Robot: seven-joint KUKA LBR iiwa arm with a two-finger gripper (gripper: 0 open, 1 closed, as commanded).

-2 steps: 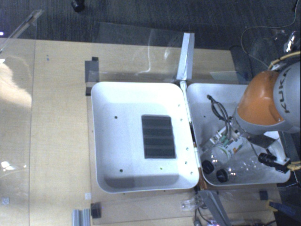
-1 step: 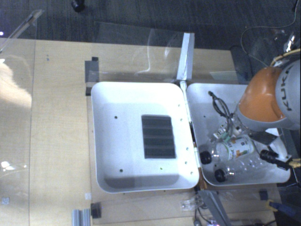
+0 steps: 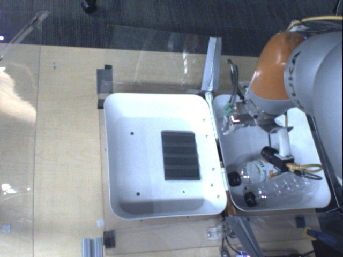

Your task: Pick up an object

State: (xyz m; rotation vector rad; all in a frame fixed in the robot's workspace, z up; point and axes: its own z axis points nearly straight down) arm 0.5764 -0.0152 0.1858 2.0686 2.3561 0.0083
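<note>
Gripper [image 3: 236, 116] over the right bin's [image 3: 251, 146] far corner; clenched or not, cannot tell. Two bottles [image 3: 262, 171] lie near it. A dark pad [image 3: 180, 155] sits in the left bin [image 3: 134, 165].

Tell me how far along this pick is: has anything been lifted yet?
Done: the gripper is positioned over the far end of the right bin. In hand: nothing visibly held. Left: the grasp and lift. Two clear bottles lie on that bin's floor nearer the camera, and a dark ribbed panel lies flat in the left bin.
</note>
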